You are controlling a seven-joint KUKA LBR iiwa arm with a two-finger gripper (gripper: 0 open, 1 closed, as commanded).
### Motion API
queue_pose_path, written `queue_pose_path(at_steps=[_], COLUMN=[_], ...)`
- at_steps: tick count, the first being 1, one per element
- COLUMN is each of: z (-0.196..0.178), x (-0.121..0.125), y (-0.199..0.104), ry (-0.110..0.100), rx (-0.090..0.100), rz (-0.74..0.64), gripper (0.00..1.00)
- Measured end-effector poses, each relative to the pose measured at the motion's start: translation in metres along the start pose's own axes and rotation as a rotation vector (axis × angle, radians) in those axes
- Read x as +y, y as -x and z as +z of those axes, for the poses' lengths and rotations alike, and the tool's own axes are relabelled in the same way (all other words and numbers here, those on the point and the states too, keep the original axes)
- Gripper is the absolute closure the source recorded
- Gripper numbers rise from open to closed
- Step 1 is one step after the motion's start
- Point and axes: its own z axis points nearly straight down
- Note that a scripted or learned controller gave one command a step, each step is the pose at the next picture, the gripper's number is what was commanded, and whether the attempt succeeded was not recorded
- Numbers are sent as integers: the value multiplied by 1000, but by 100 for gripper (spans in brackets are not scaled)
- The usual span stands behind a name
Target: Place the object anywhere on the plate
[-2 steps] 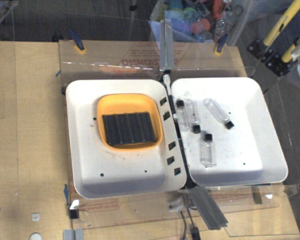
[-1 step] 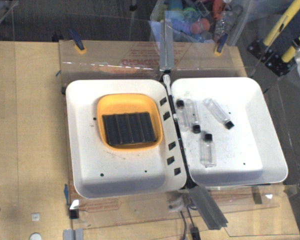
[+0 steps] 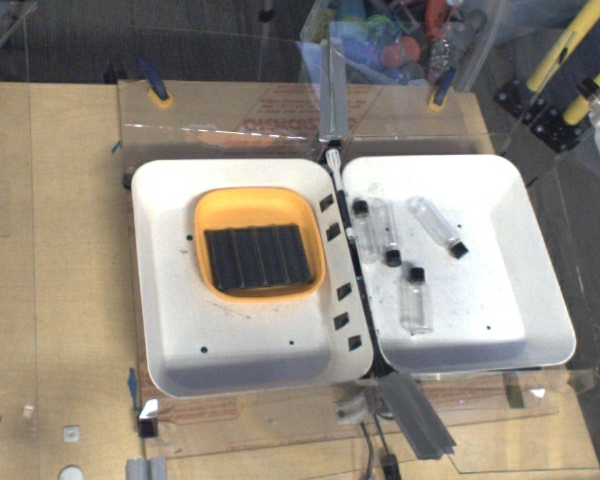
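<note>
In the left bin [image 3: 170, 348], orange plate [image 3: 258, 206], no legible labels, gripper state untellable.

The two shallow white plastic bins, left [image 3: 170, 298] and right [image 3: 500, 308], are plain white with a few small dark specks. The rounded-square orange plate [image 3: 212, 211] is solid orange; the ribbed black rectangular insert [image 3: 257, 258] on it is black with lengthwise ridges. Four clear plastic vials with black caps [image 3: 436, 226] are transparent with black ends. The divider strip [image 3: 342, 268] between the bins carries a row of black square marks. The light tan wooden bench [image 3: 50, 268] is uniformly tan.
</note>
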Motion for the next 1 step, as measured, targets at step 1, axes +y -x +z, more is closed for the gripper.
queue_pose_path(at_steps=[1], z=[0], x=[-2], y=[8], ry=[3], rx=[-2], rz=[-202], gripper=[100])
